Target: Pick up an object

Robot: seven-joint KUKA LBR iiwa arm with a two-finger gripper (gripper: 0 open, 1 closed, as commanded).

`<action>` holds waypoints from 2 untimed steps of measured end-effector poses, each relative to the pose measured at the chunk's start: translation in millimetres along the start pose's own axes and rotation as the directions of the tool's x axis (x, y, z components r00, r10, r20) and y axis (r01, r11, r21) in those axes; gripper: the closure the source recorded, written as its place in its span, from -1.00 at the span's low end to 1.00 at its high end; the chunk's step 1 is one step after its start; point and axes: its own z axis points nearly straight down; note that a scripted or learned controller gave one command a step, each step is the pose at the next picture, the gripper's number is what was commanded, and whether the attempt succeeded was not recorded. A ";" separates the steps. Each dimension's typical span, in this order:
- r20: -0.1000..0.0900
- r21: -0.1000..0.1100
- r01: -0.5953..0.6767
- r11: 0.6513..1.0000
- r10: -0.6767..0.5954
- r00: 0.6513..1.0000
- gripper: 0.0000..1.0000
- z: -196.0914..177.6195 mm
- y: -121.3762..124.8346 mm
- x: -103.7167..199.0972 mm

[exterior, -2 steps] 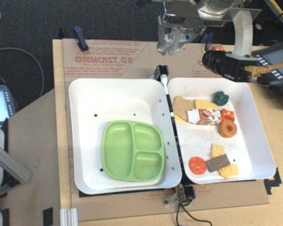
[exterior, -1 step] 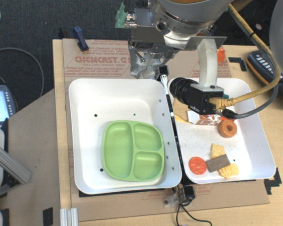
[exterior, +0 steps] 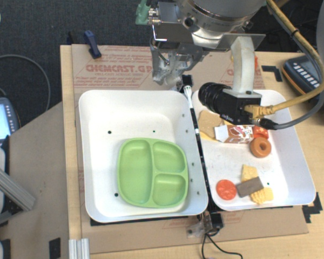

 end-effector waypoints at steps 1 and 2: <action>-0.002 -0.002 0.001 1.000 -0.001 1.000 1.00 -10.4 0.3 0.8; 0.007 0.012 -0.013 1.000 0.013 1.000 1.00 102.7 27.5 -80.5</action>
